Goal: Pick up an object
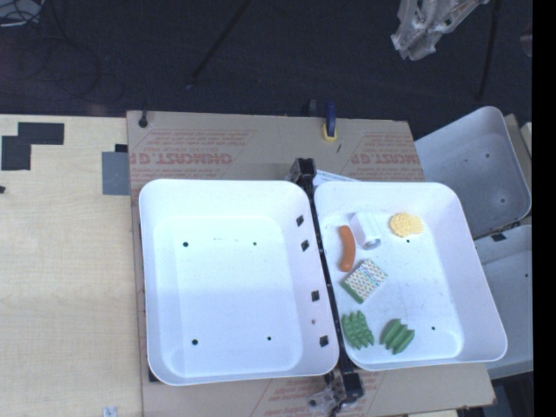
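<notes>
Several small objects lie in the right bin: an orange sausage, a white cylinder, a yellow round biscuit, a small chequered packet and two green vegetable pieces. My gripper hangs high at the top right of the camera view, over the dark floor beyond the bench and well away from both bins. Nothing is visible in it.
The left bin sits beside the right one, joined by a black divider. Both rest on a cardboard sheet over the wooden bench. A grey metal plate lies to the right of the bins.
</notes>
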